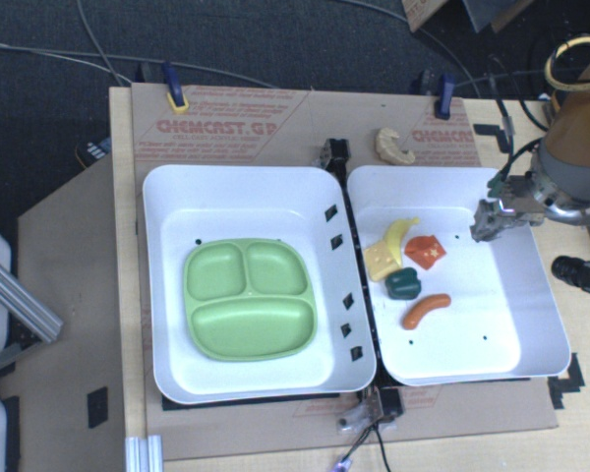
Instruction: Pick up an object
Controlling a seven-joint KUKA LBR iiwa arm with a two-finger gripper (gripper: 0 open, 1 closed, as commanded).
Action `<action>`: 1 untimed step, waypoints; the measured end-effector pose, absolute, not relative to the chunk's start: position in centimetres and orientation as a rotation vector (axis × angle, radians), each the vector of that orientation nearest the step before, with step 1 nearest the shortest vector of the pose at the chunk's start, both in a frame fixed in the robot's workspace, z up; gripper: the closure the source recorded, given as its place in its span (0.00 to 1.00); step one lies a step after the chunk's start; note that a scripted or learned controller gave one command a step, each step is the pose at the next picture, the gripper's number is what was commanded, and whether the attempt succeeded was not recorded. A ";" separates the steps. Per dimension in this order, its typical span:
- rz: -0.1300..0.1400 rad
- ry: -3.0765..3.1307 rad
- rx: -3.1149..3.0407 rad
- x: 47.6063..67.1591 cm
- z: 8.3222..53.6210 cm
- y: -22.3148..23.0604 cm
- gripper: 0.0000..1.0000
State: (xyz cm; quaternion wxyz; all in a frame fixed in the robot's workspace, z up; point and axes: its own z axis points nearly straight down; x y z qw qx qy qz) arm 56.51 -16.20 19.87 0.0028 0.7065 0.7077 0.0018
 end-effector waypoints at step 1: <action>0.007 2.219 2.214 57.6 25.7 -16.0 1.00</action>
